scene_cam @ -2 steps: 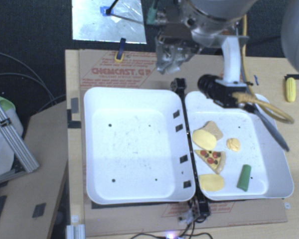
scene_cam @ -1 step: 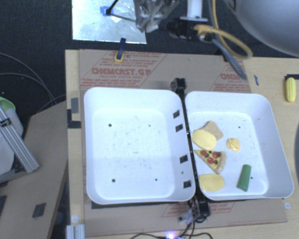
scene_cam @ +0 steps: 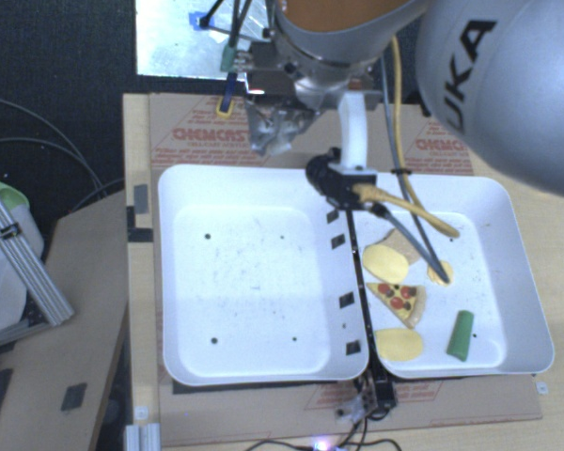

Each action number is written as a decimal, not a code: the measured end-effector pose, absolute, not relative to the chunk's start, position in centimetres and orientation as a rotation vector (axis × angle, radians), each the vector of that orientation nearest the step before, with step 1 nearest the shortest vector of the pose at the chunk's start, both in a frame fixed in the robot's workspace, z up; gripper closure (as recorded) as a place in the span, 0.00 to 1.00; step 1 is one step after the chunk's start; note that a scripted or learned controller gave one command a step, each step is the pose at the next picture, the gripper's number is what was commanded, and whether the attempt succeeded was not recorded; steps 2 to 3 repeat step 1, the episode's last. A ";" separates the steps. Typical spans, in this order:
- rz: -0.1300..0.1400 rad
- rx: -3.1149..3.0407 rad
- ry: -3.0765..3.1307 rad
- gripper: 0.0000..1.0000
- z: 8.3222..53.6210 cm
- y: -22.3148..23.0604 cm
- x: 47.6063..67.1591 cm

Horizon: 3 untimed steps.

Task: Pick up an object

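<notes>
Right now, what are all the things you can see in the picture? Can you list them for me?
White bins: 2, white, side by side on the bench; left bin, right bin.
Pizza slice toy: 1, yellow with red spots, right bin near the divider.
Yellow flat pieces: 2, pale yellow; one just above the pizza slice, one below it at the bin's front.
Green stick: 1, green, right bin, front right.
Cardboard sheet: 1, brown with red print, under both bins.
Yellow cable: 1, yellow, hanging over the right bin.
Robot arm: 1, grey with orange band, coming in from upper right.
Pincer: 1, metal grey, above the bins' back edge; too blurry to see more.
</notes>
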<state>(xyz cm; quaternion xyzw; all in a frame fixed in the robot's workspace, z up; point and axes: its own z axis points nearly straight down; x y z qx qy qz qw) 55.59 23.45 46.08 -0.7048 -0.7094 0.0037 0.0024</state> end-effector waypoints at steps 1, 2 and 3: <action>-0.017 -2.226 -2.225 1.00 54.0 23.4 61.1; -0.017 -2.226 -2.225 1.00 54.0 23.4 61.1; -0.017 -2.226 -2.225 1.00 54.0 23.4 61.1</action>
